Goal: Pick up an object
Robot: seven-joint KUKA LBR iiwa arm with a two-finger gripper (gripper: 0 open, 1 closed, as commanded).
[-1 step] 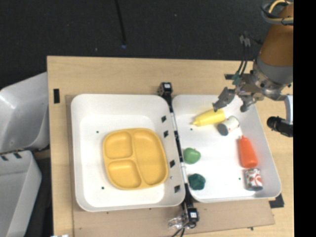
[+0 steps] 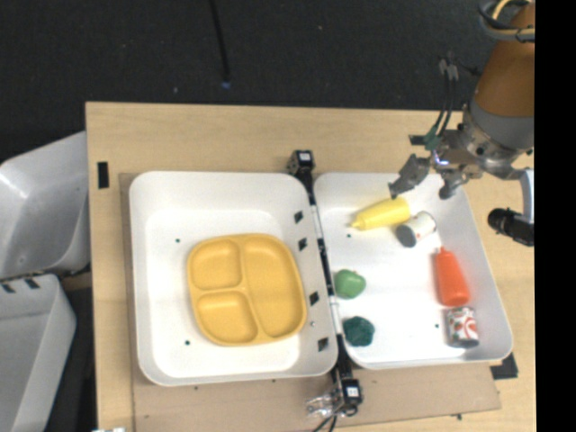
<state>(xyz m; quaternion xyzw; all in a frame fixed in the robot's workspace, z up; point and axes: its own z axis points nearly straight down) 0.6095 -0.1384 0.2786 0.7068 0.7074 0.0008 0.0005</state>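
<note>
My gripper (image 2: 425, 182) hangs above the back of the right bin (image 2: 396, 354), its two dark fingers spread apart with nothing between them. Just below it lies a yellow squeeze bottle (image 2: 382, 213) on its side. Beside that sits a small white and grey cylinder (image 2: 415, 230). An orange bottle (image 2: 451, 276) lies near the bin's right wall, with a red and white can (image 2: 462, 326) below it. A light green lump (image 2: 349, 283) and a dark green lump (image 2: 359, 330) rest near the bin's left wall.
The left bin (image 2: 162, 331) holds a yellow divided plate (image 2: 245, 288). Small black clips (image 2: 301, 161) sit along the seam between the bins. The wooden bench (image 2: 207, 133) borders both bins.
</note>
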